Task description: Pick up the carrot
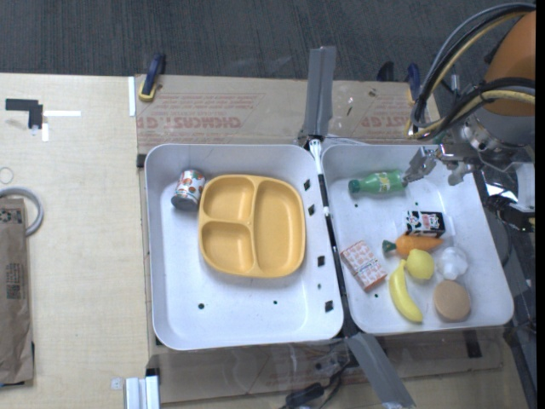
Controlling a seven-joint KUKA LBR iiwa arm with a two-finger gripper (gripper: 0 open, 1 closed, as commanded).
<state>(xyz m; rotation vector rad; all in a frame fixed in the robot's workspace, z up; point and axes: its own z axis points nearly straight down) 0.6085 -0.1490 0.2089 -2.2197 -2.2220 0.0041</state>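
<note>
- Carrot (416, 244): orange, tapered, long axis left-right, green end left; touching the lemon's (419, 264) upper edge.
- Lemon: yellow, rounded.
- Gripper (419, 167): well above lemon, beside glossy green bottle (377, 183); state: cannot tell.

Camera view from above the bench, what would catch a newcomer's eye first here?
The big yellow three-compartment plastic plate dominates the left white bin, with a small tin can beside it at upper left. The right white bin holds a cluster: orange carrot, yellow banana, lemon and green bottle. The grey arm's gripper hangs near the bottle's end, apart from the carrot.
</note>
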